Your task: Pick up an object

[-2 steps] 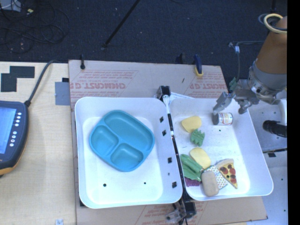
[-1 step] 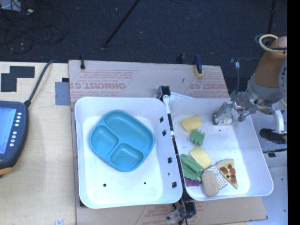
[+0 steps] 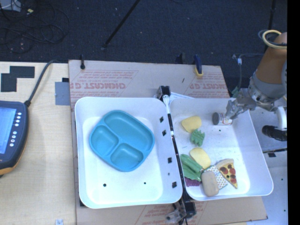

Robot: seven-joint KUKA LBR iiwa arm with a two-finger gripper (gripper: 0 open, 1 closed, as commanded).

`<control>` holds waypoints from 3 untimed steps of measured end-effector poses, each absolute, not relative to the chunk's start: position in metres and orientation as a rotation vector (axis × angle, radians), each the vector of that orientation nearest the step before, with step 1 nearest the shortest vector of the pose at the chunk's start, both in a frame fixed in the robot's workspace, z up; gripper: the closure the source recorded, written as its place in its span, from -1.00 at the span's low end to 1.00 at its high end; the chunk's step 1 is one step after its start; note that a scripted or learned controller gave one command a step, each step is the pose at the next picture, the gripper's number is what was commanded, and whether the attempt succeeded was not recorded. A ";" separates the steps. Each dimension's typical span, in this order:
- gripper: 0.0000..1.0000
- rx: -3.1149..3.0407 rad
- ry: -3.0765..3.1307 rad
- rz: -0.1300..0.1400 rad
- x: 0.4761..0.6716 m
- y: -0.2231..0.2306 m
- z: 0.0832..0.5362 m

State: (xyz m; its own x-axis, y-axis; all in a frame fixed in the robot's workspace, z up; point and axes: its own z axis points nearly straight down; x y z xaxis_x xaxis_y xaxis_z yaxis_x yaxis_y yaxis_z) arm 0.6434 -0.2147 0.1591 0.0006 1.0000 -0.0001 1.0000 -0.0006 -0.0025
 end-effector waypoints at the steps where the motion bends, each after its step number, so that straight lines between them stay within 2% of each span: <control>1: -1.00 -2.220 -2.220 0.004 0.643 -0.214 0.159; 2: -1.00 -2.217 -2.222 0.003 0.644 -0.213 0.143; 3: -1.00 -2.218 -2.224 0.001 0.644 -0.213 0.150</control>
State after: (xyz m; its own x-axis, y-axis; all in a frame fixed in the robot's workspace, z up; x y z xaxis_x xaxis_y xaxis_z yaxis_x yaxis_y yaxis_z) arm 0.6441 -0.2129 0.1498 -0.0028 1.0000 -0.0002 1.0000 0.0028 -0.0005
